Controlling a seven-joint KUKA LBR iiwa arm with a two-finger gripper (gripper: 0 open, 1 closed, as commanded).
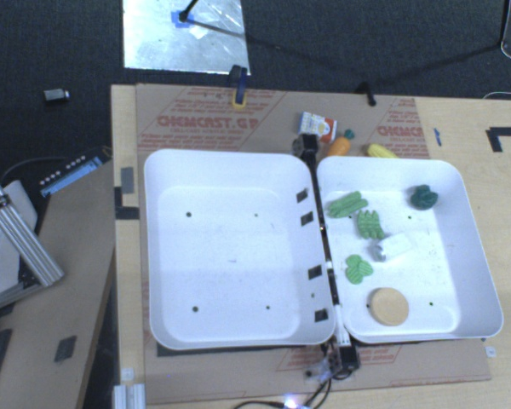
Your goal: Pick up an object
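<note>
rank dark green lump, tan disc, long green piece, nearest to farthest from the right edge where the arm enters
1. dark green lump, back right
2. tan disc, front middle
3. long green piece, back left

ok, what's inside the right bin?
In the right bin: three light green pieces, a dark green lump, a whitish item, a tan disc. Anything beneath them is hidden.

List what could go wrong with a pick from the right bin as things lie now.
The light green pieces lie close to the bin's left wall, which may block the gripper. The small white object blends into the bin floor and sits beside a green piece, so a grasp could miss or catch both.
</note>
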